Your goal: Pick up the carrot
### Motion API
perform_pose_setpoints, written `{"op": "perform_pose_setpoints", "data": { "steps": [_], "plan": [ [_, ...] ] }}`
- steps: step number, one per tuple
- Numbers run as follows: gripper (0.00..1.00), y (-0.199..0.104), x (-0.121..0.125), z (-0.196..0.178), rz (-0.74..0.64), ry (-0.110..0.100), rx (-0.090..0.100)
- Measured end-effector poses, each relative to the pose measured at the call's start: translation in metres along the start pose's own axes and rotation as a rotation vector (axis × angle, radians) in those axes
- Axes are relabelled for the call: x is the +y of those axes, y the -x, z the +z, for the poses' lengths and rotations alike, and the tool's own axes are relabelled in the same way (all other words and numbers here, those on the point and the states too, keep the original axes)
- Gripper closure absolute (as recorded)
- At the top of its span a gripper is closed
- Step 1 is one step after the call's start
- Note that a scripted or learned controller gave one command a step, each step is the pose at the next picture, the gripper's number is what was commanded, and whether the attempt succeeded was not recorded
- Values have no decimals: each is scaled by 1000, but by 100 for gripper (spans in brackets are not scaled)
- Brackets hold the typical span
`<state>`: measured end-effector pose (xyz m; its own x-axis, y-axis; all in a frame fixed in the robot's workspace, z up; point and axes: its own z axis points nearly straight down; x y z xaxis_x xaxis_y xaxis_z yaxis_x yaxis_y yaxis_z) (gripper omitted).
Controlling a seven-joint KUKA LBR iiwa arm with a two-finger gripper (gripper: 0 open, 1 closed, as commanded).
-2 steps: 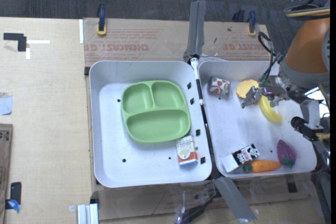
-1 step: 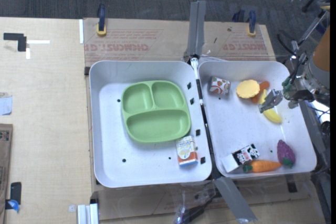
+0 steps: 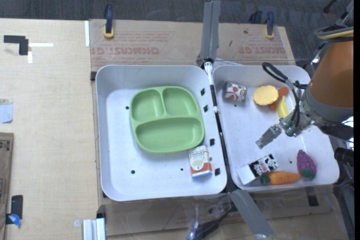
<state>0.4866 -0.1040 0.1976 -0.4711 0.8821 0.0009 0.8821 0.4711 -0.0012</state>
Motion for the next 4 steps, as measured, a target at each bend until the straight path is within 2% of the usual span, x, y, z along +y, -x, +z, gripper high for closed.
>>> {"op": "perform_pose_setpoints", "data": {
  "steps": [1, 2, 3, 4],
  "plan": [
    [0, 53, 96, -3, 83, 0, -1],
    [0, 99, 110, -27, -83, 3, -4],
    [0, 103, 55, 47, -34, 1, -1],
    [0, 170, 101, 105, -125, 1, -3]
  ]
}}
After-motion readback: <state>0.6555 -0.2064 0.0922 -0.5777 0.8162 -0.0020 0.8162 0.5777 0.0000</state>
